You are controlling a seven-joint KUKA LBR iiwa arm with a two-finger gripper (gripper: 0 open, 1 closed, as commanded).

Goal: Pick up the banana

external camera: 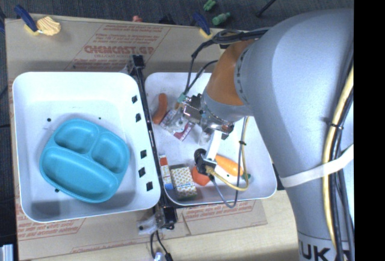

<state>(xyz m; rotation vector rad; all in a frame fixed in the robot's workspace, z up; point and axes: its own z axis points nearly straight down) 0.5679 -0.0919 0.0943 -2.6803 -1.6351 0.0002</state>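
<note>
My gripper hangs low over the middle of the right bin, just above a crumpled clear packet. A thin yellow curve lies along that bin's front right, under an orange carrot-like piece. I cannot tell whether this curve is the banana or a cable. The arm's grey body and orange band cover the bin's right half and whatever lies there.
The right bin also holds an orange stick at the back left, a small printed box and a red piece at the front. A blue divided plate lies in the left bin. Cables loop near the wrist.
</note>
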